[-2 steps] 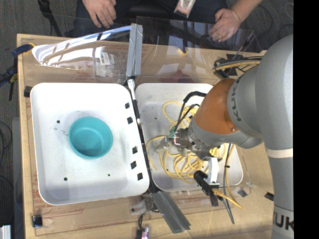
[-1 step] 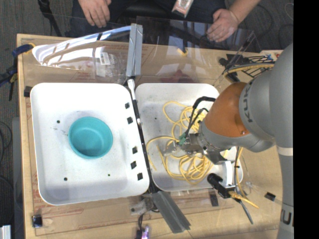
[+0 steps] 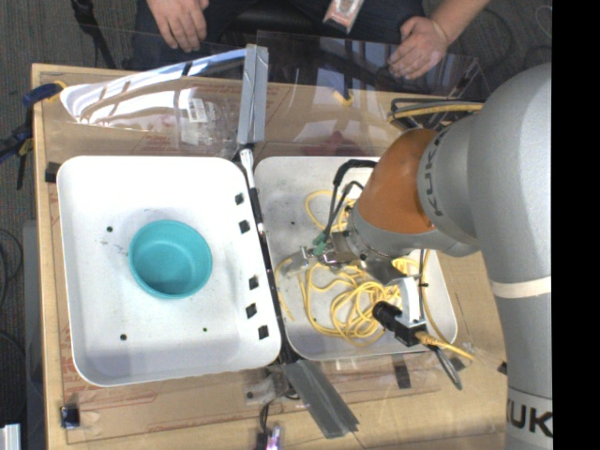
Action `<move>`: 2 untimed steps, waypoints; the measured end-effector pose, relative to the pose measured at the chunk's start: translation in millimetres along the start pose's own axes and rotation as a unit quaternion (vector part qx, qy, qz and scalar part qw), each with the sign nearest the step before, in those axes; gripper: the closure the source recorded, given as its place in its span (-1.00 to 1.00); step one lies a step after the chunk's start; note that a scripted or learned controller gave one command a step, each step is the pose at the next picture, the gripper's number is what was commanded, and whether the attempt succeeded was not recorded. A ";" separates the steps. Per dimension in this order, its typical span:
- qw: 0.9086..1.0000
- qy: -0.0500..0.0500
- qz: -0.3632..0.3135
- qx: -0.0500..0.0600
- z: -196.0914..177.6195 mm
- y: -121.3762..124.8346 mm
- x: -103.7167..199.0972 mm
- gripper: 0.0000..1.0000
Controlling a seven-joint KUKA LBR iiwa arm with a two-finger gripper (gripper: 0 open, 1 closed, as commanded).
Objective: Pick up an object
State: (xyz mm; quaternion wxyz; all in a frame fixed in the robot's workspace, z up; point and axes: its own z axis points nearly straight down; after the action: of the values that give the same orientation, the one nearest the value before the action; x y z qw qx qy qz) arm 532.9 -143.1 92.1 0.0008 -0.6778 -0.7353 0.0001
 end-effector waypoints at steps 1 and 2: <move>1.000 0.000 -0.002 0.001 -9.3 -0.2 -0.3 1.00; 1.000 0.000 -0.002 0.001 -9.3 -0.1 -0.2 -1.00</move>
State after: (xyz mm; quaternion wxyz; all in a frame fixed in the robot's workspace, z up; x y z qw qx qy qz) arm 532.7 -143.3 101.5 0.0015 -0.6763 -0.7366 0.0009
